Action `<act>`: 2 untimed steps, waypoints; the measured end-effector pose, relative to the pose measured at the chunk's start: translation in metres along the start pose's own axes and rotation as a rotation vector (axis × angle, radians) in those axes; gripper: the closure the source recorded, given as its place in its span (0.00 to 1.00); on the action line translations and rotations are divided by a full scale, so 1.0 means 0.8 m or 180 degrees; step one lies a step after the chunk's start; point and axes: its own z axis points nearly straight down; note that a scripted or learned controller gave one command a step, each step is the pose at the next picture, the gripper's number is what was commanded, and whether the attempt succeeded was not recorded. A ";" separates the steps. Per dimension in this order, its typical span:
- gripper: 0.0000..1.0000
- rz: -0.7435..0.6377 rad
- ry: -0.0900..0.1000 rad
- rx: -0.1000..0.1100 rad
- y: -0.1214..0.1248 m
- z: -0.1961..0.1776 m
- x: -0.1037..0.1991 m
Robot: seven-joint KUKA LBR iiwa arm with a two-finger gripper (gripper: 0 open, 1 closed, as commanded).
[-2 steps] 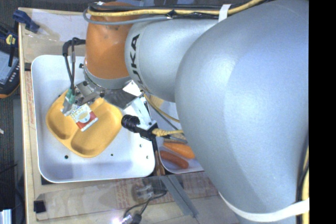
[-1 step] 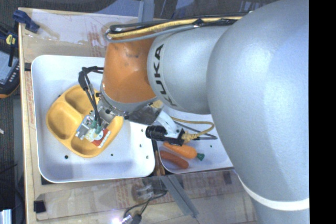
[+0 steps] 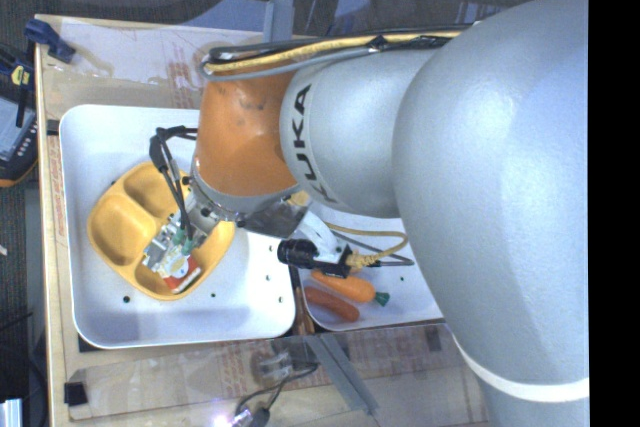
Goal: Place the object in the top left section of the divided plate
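A yellow divided plate lies in the left bin, toward that bin's left wall. The gripper hangs over the plate's lower right part, and whether it is clenched or released cannot be told. A small red object shows just beneath it, on the plate near its lower rim. In the right bin, close to its front-left corner, lie an orange carrot and a reddish sausage.
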 end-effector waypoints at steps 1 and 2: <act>0.00 -0.0514 -0.0037 -0.0046 -0.027 0.075 0.022; 1.00 -0.0523 -0.0040 -0.0050 -0.026 0.061 0.021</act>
